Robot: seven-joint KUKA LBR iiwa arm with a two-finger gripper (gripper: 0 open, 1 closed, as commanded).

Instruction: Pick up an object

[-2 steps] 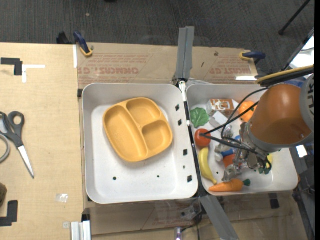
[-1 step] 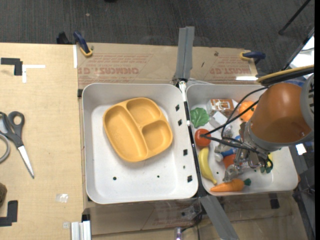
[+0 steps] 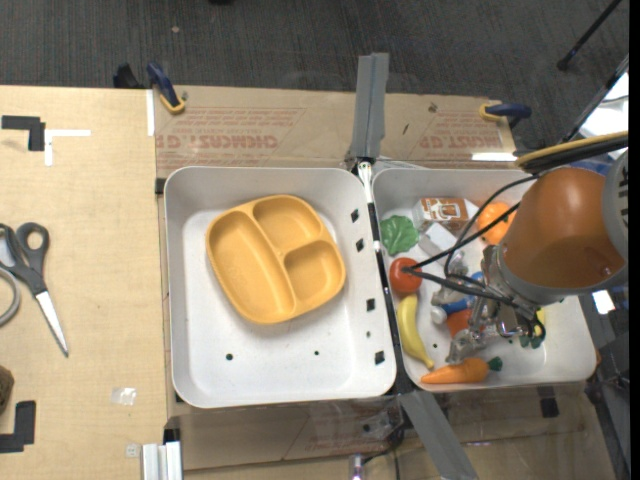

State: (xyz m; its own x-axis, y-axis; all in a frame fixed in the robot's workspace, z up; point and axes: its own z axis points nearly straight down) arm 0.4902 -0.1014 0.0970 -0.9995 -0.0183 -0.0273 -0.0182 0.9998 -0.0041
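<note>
Now the hand hovers over the right bin.

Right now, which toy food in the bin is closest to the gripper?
The carrot. It lies just below the gripper at the bin's front edge; the banana and tomato sit farther left.

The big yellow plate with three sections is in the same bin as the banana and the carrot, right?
Not quite. The camera view shows the yellow plate lying by itself in the left bin. The banana and the carrot are in the right bin, next to it. The plate does have three sections.
</note>
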